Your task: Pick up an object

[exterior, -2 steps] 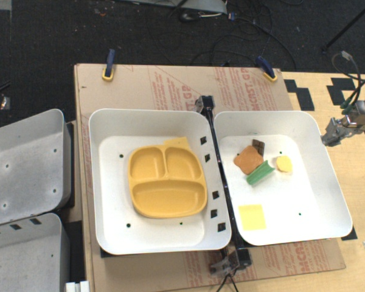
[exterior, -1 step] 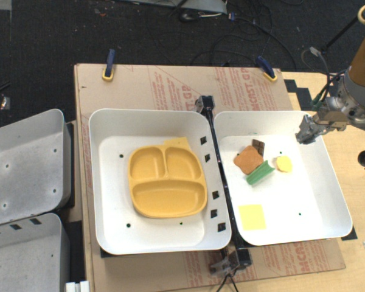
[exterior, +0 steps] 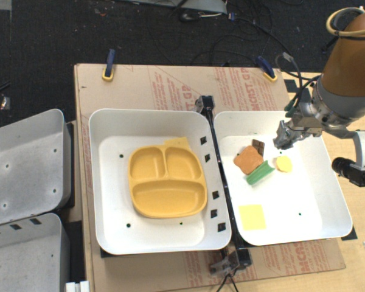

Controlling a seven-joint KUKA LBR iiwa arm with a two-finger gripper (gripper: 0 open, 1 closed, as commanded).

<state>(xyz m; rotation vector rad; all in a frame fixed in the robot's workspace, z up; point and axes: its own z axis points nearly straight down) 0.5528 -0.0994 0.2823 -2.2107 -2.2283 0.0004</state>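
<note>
The right bin holds a brown toast-shaped piece, a green block, a small round yellow piece and a flat yellow square. A small dark brown piece lies just behind the toast. My gripper hangs over the bin's back part, just above and behind the round yellow piece. Nothing shows between its tips.
The left bin holds a yellow divided tray with a pale yellow sheet under its far edge. A black divider runs between the bins. White bin lids lie at the far left.
</note>
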